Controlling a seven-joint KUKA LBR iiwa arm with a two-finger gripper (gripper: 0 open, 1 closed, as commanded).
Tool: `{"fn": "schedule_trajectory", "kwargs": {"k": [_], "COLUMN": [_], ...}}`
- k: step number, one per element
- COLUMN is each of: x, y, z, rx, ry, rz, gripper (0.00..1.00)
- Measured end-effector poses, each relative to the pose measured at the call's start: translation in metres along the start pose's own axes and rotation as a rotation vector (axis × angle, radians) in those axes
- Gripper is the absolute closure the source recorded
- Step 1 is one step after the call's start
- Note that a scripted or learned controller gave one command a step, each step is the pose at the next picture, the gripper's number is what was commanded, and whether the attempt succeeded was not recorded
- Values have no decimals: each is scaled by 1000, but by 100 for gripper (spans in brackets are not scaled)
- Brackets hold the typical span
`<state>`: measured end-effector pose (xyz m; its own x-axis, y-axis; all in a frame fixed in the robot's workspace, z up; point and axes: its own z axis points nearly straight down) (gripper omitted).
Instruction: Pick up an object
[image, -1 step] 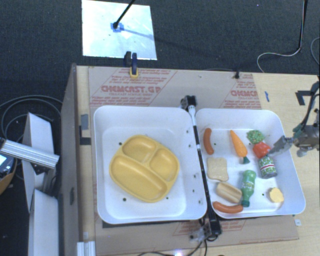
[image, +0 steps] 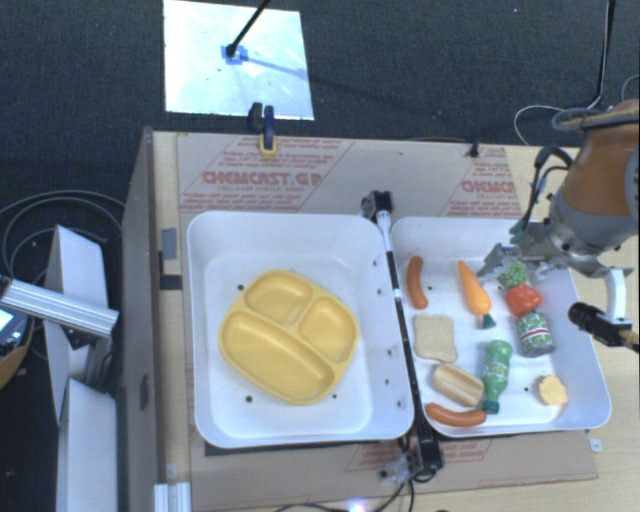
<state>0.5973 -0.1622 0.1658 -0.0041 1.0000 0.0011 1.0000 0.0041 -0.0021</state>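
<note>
Over the right bin (image: 598, 400) I see the arm reaching in, its gripper (image: 518, 262) hanging low above the bin's far side, right at a small green leafy piece (image: 514, 274) that looks like broccoli, though the view is too coarse for me to be sure. I cannot tell how the gripper is set or whether it grips anything. Taking the carrot (image: 474, 289) as my landmark: the green piece lies just right of it, a red pepper-like item (image: 522, 299) sits right of it and slightly nearer the camera, touching the green piece, and a dark jar or can (image: 536, 334) lies beyond that toward the near rim. Left of the carrot lies a red sausage (image: 416, 281). Nearer the camera from the carrot I see a slice of bread (image: 436, 338), a green bottle (image: 496, 375), a bun (image: 457, 383), a second sausage (image: 455, 416) and a yellow piece (image: 551, 390). Well left of the carrot, the left bin (image: 215, 250) holds a yellow divided tray (image: 288, 336).
</note>
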Motion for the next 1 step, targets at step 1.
{"fn": "schedule_trajectory", "kwargs": {"k": [1], "x": [20], "y": [13], "z": [74], "rx": [-1], "ry": [-1], "rz": [0], "gripper": [0]}}
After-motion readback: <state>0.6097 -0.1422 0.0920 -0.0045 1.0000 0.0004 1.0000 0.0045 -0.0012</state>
